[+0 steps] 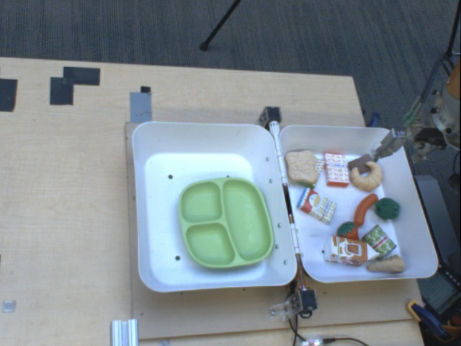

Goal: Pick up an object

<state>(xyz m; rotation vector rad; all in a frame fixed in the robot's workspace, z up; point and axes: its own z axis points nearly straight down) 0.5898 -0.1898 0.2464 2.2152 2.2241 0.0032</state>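
The right bin holds several toy foods. Among them are a slice of bread, a red and white carton, a curled tan pastry, a small printed box, a red sausage, a dark green vegetable, an orange carton, a green packet and a tan roll. My gripper reaches in from the right. Its dark tip sits low at the pastry's upper edge, just right of the red and white carton.
The left bin holds a light green divided plate. A hinge bar runs between the two bins. The arm's wrist hangs over the right bin's far right corner. Bare wooden bench spreads to the left.
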